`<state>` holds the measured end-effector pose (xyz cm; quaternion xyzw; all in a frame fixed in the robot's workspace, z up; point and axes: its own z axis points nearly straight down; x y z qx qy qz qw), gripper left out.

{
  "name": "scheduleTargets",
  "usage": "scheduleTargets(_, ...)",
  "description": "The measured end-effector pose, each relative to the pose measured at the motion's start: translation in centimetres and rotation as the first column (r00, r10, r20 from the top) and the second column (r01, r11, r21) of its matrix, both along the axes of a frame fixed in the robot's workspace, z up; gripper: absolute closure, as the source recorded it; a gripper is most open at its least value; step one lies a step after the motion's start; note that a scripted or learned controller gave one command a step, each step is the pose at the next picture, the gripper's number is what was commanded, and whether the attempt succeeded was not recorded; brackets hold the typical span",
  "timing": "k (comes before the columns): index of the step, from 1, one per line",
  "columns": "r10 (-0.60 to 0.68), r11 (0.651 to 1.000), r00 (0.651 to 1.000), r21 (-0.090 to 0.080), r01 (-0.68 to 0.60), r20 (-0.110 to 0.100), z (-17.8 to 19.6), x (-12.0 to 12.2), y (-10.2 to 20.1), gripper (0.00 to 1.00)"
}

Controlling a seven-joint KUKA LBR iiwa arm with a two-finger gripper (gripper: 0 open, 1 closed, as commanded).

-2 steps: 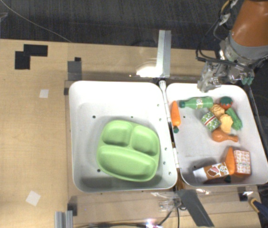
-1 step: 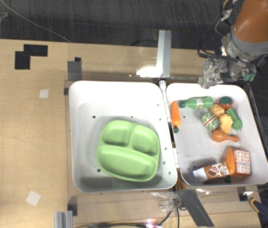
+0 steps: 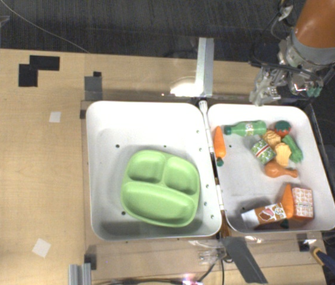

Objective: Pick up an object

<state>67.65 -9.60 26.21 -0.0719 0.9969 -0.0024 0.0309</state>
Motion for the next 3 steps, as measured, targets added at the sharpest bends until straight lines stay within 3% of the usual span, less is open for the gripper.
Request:
scheduleTargets(1, 0.001, 1.000, 1.000, 0.000, -0.001, 0.012, 1.4, 0.2, 0.1, 1.00)
scheduleTargets(2, -0.094, 0.996, 0.994, 0.004, 0.094, -0.052, 0.5, -5.5, 6.5, 1.00)
scheduleTargets(3, -0.094, 0.996, 0.995, 0.004, 0.094, -0.041, 1.8, -5.3, 6.4, 1.00)
